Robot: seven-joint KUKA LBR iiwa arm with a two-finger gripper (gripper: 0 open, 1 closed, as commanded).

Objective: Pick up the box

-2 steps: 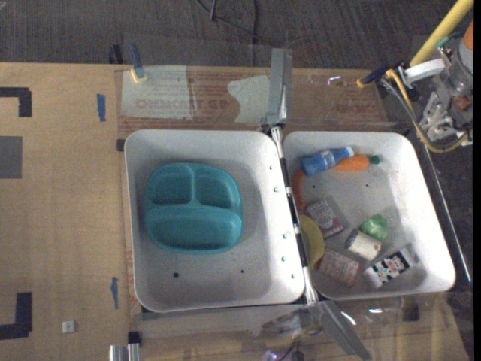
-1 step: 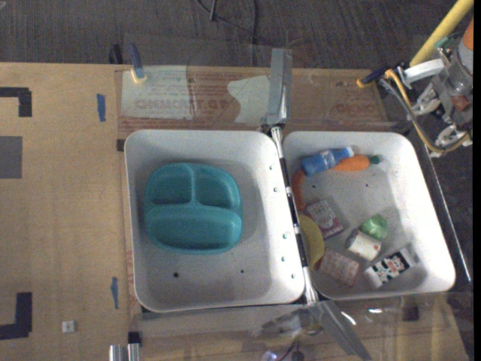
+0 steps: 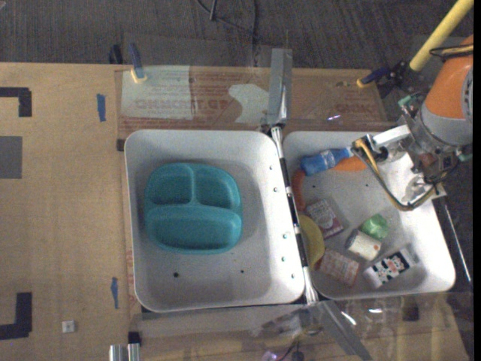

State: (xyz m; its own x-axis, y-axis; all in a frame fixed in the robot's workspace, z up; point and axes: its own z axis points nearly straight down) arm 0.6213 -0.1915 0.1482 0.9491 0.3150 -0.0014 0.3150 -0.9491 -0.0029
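Several small boxes lie in the right bin point(image 3: 443, 277): a pinkish patterned box point(image 3: 325, 216) near its middle, a tan box point(image 3: 340, 266) at the front, a cream box point(image 3: 363, 244) beside it, and a black-and-white carton point(image 3: 391, 268) at the front right. My gripper point(image 3: 423, 188) hangs over the bin's right side, above and to the right of all the boxes. It touches none of them. A grey cable loop point(image 3: 383, 183) curves below the wrist.
A blue bottle point(image 3: 325, 161) and an orange item point(image 3: 349, 165) lie at the right bin's back. A green object point(image 3: 375, 225) and a yellow piece point(image 3: 312, 239) lie among the boxes. A teal divided plate point(image 3: 193, 207) sits in the left bin point(image 3: 139, 277).
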